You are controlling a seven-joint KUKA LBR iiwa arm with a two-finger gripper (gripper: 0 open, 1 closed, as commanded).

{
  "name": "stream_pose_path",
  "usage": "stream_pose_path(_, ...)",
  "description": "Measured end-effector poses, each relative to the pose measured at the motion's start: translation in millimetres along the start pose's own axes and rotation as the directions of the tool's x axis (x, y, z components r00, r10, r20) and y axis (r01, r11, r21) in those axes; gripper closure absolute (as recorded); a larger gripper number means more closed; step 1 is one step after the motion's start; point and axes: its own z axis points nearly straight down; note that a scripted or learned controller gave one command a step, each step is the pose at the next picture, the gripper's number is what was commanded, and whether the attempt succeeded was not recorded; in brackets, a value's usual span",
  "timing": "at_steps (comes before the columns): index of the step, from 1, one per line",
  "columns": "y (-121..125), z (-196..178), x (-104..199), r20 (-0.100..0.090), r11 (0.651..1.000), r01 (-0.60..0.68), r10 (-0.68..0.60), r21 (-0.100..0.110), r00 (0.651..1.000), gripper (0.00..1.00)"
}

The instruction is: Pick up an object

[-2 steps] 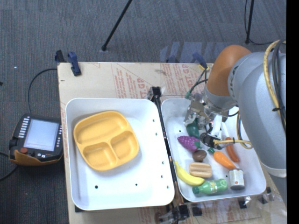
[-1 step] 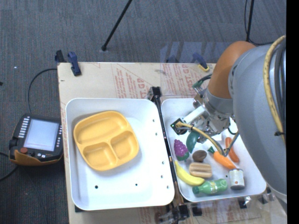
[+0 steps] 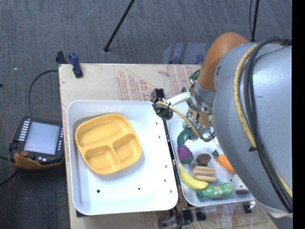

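My gripper (image 3: pixel 196 129) hangs low over the far left part of the right bin (image 3: pixel 190 199), under the big grey arm. Just below and left of it lies a dark green toy vegetable (image 3: pixel 183 137), very close to the gripper; whether they touch I cannot tell. Nearer the front lie purple grapes (image 3: pixel 185 154), a brown round piece (image 3: pixel 203 159), an orange carrot (image 3: pixel 224 162), a yellow banana (image 3: pixel 188 178), a hot dog bun (image 3: pixel 205 173) and a green bottle (image 3: pixel 215 191). The arm hides the right side of this bin.
The left bin (image 3: pixel 147 190) holds a yellow divided plate (image 3: pixel 108 142). A teach pendant (image 3: pixel 37 143) lies on the floor at the left. A blue clamp (image 3: pixel 75 64) sits at the bench's far left corner. Tripod legs (image 3: pixel 121 18) stand behind the bench.
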Motion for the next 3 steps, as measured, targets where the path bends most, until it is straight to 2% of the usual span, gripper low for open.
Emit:
stream_pose_path(1,-85.2,-19.5,-32.4,-0.001,1.0,-0.008,0.008,0.002,1.0,1.0)
stream_pose_path(2,-139.0,-21.1,2.8,-0.001,1.0,-0.018,0.018,0.001,1.0,1.0)
stream_pose_path(3,-91.3,-68.4,16.3,-0.003,0.998,0.056,-0.056,-0.004,0.998,1.0)
